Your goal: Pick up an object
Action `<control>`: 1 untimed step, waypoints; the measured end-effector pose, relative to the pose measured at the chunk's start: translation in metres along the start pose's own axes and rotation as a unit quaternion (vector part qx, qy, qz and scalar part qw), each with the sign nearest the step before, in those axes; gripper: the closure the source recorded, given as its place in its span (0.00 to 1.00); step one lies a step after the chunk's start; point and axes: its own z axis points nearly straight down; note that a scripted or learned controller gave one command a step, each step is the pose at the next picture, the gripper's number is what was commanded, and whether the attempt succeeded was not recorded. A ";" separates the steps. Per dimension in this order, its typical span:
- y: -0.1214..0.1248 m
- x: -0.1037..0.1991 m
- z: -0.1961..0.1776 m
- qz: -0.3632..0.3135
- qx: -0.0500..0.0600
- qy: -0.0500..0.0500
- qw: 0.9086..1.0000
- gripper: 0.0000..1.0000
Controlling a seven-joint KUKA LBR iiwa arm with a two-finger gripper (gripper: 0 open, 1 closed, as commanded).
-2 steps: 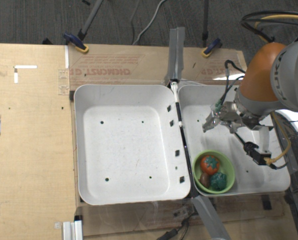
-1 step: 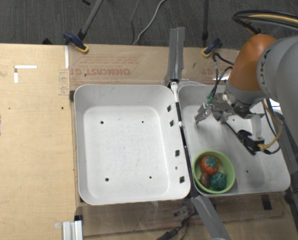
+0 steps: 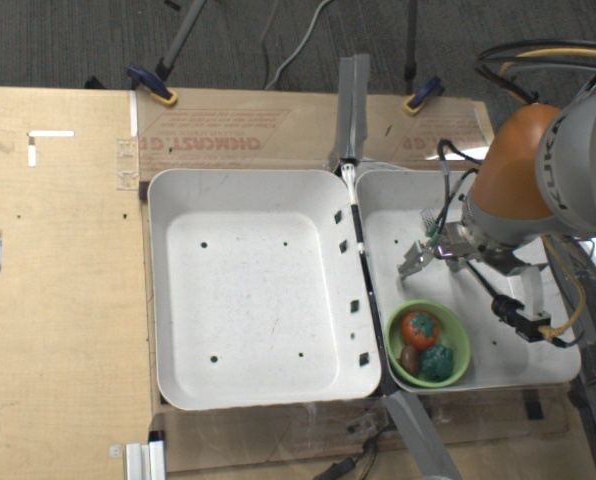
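Green bowl, holding small round objects, sits at right bin front-left corner. We see gripper just above-behind it; finger state: we cannot tell.

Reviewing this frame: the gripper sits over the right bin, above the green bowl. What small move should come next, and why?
Probably shift the gripper toward the green bowl and lower it. It hangs over bare floor of the right bin, with nothing seen between its jaws, while the only things to pick, an orange-red ball and a teal one, lie in that bowl at the bin's near corner.
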 end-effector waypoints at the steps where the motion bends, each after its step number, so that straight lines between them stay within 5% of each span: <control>1: 0.068 -0.024 0.000 -0.029 -0.001 0.000 1.000 0.00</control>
